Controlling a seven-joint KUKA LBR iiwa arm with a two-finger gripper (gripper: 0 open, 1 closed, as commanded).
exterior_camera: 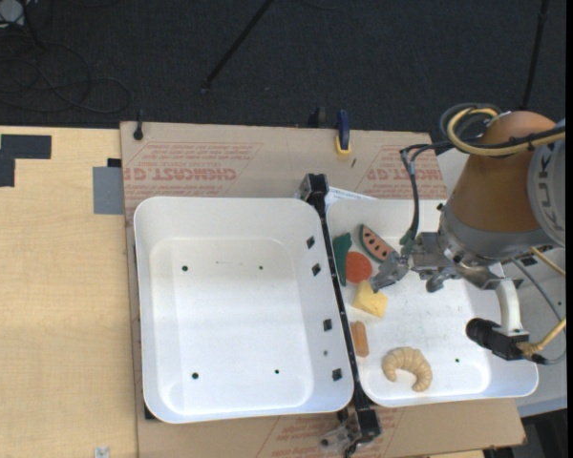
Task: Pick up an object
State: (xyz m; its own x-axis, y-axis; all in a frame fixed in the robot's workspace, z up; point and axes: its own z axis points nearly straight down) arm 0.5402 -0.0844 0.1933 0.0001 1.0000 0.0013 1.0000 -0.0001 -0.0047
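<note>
Camera view: gripper over right bin, finger state indiscernible; beside it, cheese wedge, tomato, watermelon slice, croissant.

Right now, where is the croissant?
The croissant lies in the right bin, near its front edge, right of the small orange piece and below the yellow wedge.

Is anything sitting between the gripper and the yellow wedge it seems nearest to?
Nothing visible does. The gripper hangs just above and right of the yellow wedge in the right bin. The red piece lies beside it on the left, not between them.
</note>
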